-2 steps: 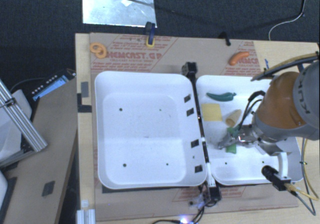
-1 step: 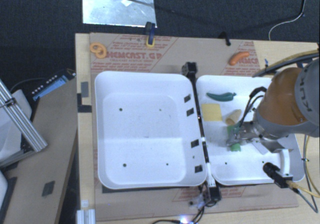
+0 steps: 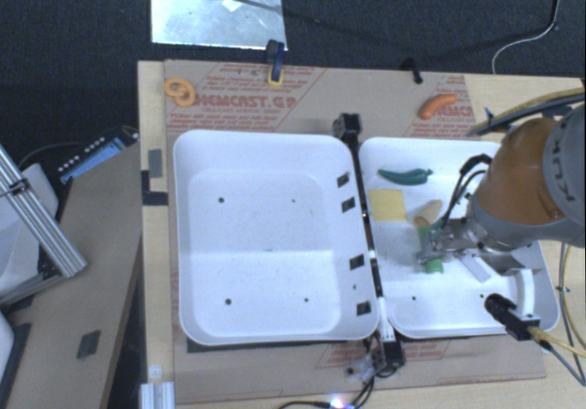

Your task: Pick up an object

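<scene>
Reaching in from the right side of the camera view, the arm (image 3: 526,183) is positioned over the right bin (image 3: 458,311), with its orange band seen above the wrist. The end effector (image 3: 432,250) is located low in the middle of the right bin, pointing toward the divider between the two bins. A small green object (image 3: 430,256) is seen at the tip of the end effector, touching or just beside it. Whether this object is actually gripped cannot be told, because the tip is small and partly hidden by the wrist hardware; whether the end effector is open or closed cannot be told either.

Three further items are seen in the upper part of the right bin. A dark green pepper-shaped object (image 3: 405,176) is laid near the bin's far wall. A pale yellow square block (image 3: 386,206) is placed just below it, near the divider. A tan cylindrical object (image 3: 427,212) is laid just to the right of the yellow block and just above the end effector.

The left bin (image 3: 265,233) is seated beside the right bin, their inner walls touching along the divider.

Outside the bins, on the desk (image 3: 385,91), an orange sausage-shaped object (image 3: 438,106) is seen behind the right bin, an orange ring (image 3: 179,91) is seen behind the left bin's far left corner, and a yellow and blue clamp (image 3: 275,64) is fixed at the desk's far edge.
</scene>
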